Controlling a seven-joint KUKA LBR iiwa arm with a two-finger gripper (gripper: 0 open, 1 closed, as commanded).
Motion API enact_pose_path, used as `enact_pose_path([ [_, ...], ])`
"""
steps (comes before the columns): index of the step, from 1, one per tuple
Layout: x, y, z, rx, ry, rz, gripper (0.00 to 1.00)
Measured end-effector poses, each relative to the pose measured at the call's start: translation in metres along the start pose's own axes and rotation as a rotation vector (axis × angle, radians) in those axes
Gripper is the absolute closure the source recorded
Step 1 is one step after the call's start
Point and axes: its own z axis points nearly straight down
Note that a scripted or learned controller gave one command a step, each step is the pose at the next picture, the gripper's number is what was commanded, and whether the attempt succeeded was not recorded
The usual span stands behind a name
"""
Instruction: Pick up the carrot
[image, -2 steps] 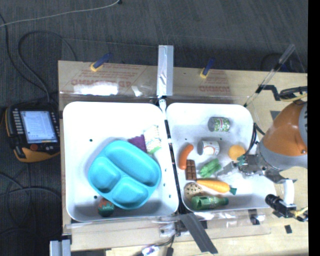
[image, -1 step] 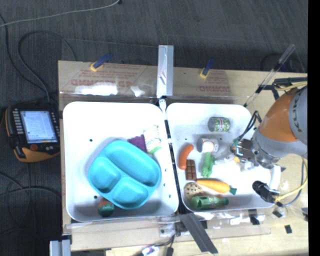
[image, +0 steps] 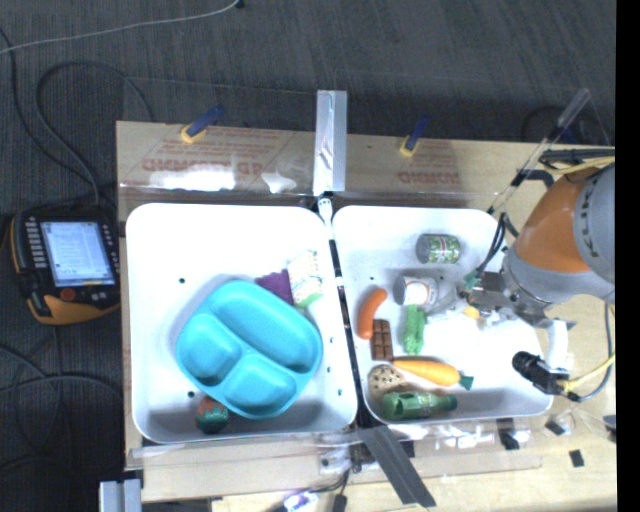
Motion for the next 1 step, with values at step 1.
enact_pose_path([
  [1, -0.0151, 0.0145, -0.0677, 0.001, -0.014, -0.035, 0.00],
])
